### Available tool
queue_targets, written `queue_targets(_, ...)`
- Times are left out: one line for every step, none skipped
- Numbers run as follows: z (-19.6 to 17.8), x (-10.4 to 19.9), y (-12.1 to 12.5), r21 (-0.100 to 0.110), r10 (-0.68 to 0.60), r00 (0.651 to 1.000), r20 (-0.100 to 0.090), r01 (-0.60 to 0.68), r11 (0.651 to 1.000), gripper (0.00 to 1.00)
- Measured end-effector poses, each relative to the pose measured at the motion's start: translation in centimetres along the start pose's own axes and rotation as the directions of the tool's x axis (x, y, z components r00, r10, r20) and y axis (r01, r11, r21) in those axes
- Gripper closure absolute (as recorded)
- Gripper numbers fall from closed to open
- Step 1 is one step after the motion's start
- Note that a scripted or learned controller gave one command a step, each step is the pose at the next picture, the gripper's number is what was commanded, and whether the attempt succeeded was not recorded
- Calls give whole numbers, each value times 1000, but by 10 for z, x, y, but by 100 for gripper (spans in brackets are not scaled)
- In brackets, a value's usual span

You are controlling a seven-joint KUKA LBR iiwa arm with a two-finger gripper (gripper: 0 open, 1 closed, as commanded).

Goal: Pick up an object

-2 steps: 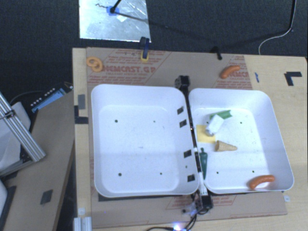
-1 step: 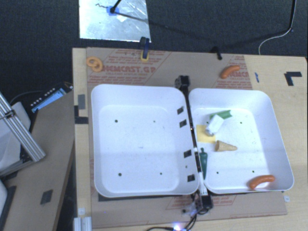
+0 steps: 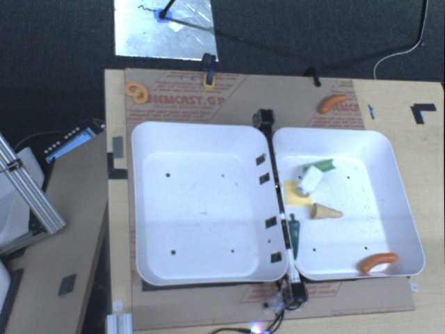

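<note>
Progress nil, by my judgement: the candidates lie loose in the right bin [image 3: 361,218], namely a white block [image 3: 311,179], a cone [image 3: 325,211], a sausage [image 3: 377,261] at the front corner and a green pepper [image 3: 293,234] along the inner wall. The gripper's state I cannot tell. Approach, grasp and lift remain.

White bins [image 3: 201,134]; orange sausage [image 3: 377,261], tan cone [image 3: 325,211], yellow slab [image 3: 297,193], dark green pepper [image 3: 293,234].
</note>
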State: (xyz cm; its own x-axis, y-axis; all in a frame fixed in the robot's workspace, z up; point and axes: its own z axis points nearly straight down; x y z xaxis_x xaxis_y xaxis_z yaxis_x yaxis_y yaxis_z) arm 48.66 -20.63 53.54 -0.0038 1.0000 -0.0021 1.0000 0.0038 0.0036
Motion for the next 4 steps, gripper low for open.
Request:
queue_targets(0,0,0,0,0,1000,0,0,1000,100)
queue_targets(1,1,67,-2,-3,1000,1,3,1000,100)
queue_targets(-1,3,3,1,4,1000,-1,-4,1000,100)
queue_targets(0,0,0,0,2,1000,-1,-2,1000,100)
